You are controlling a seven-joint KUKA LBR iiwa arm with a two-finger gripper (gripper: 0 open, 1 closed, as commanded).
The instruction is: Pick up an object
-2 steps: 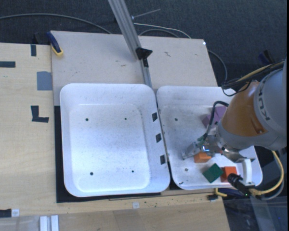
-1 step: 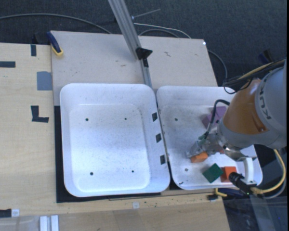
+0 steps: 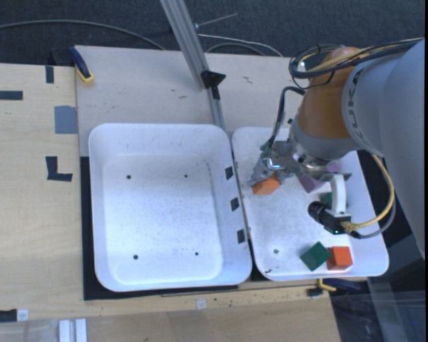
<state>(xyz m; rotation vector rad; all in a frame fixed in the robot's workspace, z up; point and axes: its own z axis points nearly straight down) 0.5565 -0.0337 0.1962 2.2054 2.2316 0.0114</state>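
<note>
My gripper [image 3: 264,174] is low over the upper left part of the right bin [image 3: 292,228]. A small orange block [image 3: 267,186] sits right at its tip, touching or nearly touching it; I cannot tell whether the block is gripped. A purple piece [image 3: 309,183] lies just right of the gripper, partly hidden under the wrist. Near the bin's front right corner, a green block [image 3: 314,255] and a second orange block [image 3: 340,257] lie side by side.
The left bin [image 3: 157,205] stands beside the right one, their rims meeting near the gripper. A slanted metal pole [image 3: 189,38] rises behind the bins. The arm covers the right bin's far right part.
</note>
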